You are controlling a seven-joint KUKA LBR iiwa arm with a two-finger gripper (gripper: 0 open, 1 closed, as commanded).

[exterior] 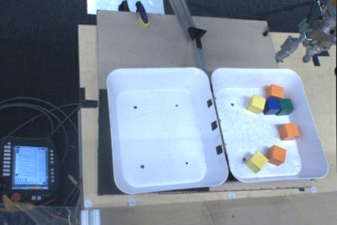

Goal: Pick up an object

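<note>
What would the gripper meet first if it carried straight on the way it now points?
Probably the far rim of the right bin or the bench beside it: the gripper sits above that bin's far right corner. Depth is unclear from one view.

L bin open | R bin: blocks crowd far side

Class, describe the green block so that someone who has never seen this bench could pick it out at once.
Start at the right-hand white bin, the one that holds the coloured blocks. Near its far end four blocks sit bunched together. The green block is at the right of that bunch, beside the blue block and just below an orange block; it is the one green block in the bin.
</note>
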